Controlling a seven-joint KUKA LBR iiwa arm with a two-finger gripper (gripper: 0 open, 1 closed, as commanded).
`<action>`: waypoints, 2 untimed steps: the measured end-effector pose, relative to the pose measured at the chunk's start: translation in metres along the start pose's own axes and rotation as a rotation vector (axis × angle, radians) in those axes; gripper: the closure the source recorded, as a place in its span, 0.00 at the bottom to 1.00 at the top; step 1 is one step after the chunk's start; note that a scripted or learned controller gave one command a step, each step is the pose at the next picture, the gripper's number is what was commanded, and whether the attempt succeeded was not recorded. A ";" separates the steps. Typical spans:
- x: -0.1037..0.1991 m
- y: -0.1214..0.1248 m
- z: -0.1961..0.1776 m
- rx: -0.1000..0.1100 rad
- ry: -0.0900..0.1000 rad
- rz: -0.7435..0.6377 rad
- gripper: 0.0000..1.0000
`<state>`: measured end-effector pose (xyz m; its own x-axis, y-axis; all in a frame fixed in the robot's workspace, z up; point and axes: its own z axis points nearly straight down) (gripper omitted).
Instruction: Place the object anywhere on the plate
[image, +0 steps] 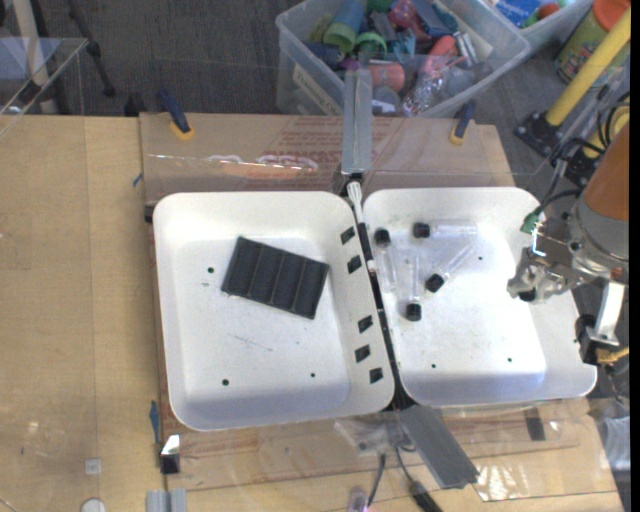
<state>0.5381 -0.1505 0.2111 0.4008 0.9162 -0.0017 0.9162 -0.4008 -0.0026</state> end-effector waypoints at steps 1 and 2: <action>-0.051 -0.040 -0.096 -0.001 0.000 0.258 1.00; -0.051 -0.040 -0.096 -0.001 0.001 0.257 0.00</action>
<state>0.4818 -0.1809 0.3072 0.6209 0.7839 -0.0016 0.7839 -0.6209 -0.0011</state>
